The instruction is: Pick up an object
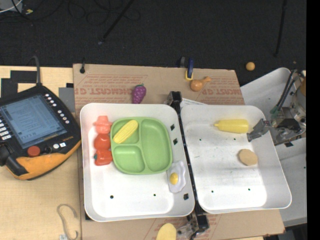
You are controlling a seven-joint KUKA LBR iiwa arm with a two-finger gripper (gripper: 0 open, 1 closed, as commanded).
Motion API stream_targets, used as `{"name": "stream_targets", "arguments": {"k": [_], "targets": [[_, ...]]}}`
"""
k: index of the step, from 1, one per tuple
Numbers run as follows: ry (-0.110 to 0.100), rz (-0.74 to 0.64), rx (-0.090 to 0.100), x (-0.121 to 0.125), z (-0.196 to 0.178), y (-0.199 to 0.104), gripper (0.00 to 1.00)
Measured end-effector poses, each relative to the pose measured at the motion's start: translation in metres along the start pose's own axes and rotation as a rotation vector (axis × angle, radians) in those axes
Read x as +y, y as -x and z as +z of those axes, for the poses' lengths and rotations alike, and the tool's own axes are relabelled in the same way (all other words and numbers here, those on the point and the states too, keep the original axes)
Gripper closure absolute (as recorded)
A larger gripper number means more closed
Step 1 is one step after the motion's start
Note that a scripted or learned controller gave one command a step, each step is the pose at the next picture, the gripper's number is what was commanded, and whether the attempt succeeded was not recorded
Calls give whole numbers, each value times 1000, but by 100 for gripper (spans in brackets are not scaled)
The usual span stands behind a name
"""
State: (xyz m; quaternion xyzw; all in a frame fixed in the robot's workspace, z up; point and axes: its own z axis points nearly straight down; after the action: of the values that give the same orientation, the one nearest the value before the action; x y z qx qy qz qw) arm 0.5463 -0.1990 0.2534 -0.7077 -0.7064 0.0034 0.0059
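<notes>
From where I stand, nothing has been picked up yet. The end effector [260, 130] sits at the right edge of the right bin [235, 196], low over its rim, and I cannot tell whether it is released or clenched; no object sits in it that I can make out. Closest to it is a yellow banana-like toy [232, 126] lying flat on the bin floor just to its left, and a small tan round piece [247, 157] rests a little below, apart from both. The left bin [135, 204] carries a green divided plate [142, 146] with a yellow corn cob [124, 130] in one compartment, a red-orange figure [102, 141] beside the plate, and a fried-egg toy [174, 177] near the dividing wall. I judge the whole job remains: settle on a target, close on it, and lift.
</notes>
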Motion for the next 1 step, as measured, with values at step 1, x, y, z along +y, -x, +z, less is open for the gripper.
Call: {"name": "stream_targets", "arguments": {"k": [1], "targets": [[12,-2,-3,2,-7,0,0]]}}
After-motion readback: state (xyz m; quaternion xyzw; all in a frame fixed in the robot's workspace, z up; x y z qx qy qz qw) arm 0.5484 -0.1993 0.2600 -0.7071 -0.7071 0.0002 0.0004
